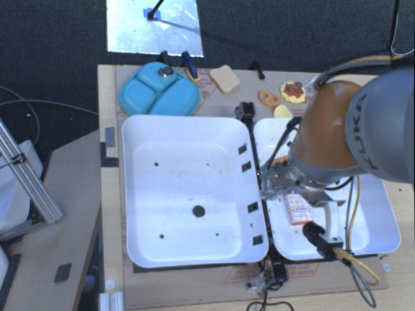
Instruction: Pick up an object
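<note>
The grey arm with its orange band (327,131) reaches in from the right and hangs over the right bin (376,229). My gripper (280,183) sits low under the wrist, close to that bin's left wall, and the arm's body mostly covers it. A small white and red box (297,208) lies on the bin floor just below and to the right of the gripper. Whether the gripper touches the box cannot be made out.
The left bin (188,141) has one small dark spot (198,210) on its floor. Behind the bins lie a blue sectioned plate (159,91), a toast slice (225,78), a pretzel (268,98), a round red-topped toy (293,91) and a yellow piece (282,111). Cables (353,264) trail at the front right.
</note>
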`<action>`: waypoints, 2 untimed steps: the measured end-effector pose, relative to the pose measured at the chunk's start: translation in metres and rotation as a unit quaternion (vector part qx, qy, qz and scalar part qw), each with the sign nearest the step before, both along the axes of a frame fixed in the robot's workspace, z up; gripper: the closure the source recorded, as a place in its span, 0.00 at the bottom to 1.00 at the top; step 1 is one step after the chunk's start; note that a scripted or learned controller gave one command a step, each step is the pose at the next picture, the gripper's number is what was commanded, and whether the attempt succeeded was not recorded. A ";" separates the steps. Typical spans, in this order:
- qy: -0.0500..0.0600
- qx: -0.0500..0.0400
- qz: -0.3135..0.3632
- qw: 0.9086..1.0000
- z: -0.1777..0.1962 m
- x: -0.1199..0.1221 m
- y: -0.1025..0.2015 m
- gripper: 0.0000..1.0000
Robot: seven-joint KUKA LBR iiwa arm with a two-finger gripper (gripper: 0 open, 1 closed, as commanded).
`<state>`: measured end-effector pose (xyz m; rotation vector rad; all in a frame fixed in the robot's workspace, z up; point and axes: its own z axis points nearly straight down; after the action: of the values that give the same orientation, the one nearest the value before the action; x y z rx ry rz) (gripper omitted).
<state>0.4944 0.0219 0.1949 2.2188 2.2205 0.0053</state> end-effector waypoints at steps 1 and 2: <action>-0.005 0.000 0.003 1.000 0.107 0.003 0.008 1.00; -0.002 0.000 0.003 1.000 0.148 -0.007 0.022 1.00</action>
<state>0.4874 0.0441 0.3426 2.2113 2.2254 0.0099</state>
